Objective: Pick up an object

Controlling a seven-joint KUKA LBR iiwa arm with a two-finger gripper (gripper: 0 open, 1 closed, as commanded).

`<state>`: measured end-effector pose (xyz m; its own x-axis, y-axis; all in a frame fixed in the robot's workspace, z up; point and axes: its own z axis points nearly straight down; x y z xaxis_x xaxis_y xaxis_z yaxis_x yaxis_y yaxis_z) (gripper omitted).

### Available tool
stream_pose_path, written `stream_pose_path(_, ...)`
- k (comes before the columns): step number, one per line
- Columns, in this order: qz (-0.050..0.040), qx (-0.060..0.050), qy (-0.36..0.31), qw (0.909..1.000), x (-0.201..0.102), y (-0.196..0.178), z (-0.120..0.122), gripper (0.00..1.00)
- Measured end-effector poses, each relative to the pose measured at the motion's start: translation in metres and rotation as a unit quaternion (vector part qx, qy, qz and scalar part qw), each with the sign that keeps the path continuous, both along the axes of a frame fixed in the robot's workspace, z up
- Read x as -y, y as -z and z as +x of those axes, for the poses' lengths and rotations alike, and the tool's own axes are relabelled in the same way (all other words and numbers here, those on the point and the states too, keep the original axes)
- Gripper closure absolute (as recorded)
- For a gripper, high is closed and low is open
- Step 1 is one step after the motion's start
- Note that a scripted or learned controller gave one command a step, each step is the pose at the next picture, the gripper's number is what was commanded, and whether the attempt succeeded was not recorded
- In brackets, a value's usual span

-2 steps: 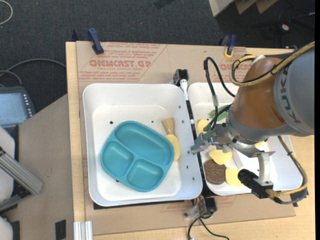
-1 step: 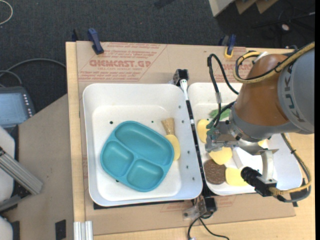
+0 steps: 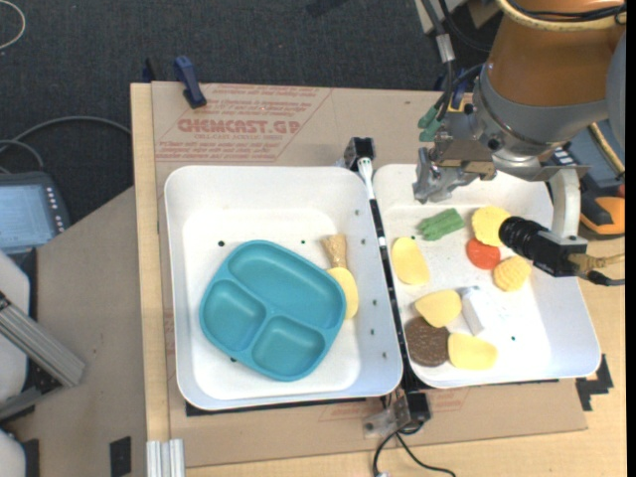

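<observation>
Hovering claw (image 3: 433,189) above green piece (image 3: 439,225) in right bin (image 3: 571,361), finger state unclear

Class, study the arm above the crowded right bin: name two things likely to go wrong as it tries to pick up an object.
1. The gripper hangs over the green piece, which lies near the bin's back wall; a finger may strike the wall.
2. The brown disc touches two yellow pieces, so a grasp there might shove or catch neighbours.
</observation>
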<state>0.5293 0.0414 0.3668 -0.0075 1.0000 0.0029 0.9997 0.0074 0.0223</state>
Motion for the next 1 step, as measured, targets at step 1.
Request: stream_pose_path(1, -0.0014, -0.008, 0.005, 1.0000, 0.0322, -0.0283, -0.0512, 1.00)
